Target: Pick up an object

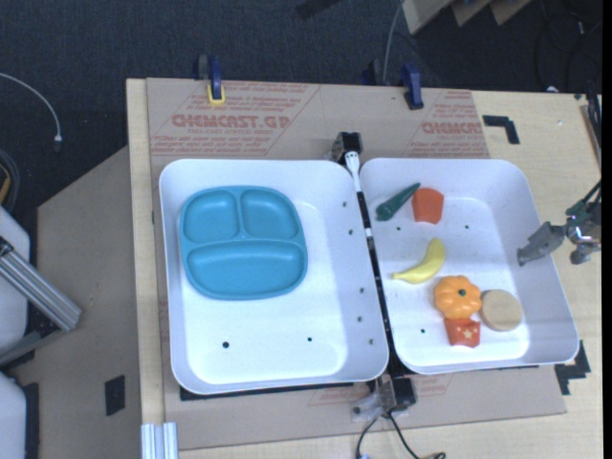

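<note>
On the worktop, two shallow white bins sat side by side as a pick attempt stood at its opening step, nothing yet lifted. The left bin carried a blue divided plate. The right bin held the candidates: a yellow banana, an orange pumpkin, a tan round disc, an orange-red block, a dark green pepper-like piece and a small red piece (touching the pumpkin's lower side). The gripper hung at the right bin's right rim, apart from every item; whether the jaws were parted or closed could not be told, and nothing was seen between them. The next move likely called for travel leftward over one object, then a descent.
</note>
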Robot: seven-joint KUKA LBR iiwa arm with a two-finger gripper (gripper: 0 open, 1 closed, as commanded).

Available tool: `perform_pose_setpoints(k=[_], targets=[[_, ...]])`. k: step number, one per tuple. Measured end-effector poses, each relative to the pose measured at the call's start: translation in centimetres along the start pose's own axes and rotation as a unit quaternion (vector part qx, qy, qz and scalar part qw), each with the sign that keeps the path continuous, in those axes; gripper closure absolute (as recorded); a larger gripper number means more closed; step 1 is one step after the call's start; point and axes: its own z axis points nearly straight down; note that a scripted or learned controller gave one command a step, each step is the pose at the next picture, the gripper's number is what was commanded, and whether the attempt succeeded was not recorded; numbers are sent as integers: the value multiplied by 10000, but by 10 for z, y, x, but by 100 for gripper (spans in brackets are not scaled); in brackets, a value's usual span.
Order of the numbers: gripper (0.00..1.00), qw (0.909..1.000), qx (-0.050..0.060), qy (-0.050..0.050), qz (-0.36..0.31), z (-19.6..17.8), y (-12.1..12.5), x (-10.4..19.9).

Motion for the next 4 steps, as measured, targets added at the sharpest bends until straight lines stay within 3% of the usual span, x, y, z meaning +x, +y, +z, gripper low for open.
perform_pose_setpoints(k=[1,4], targets=[[0,10000,-60,-18,-21,-6,3,1],[0,10000,-40,-5,-19,148,-6,13]])
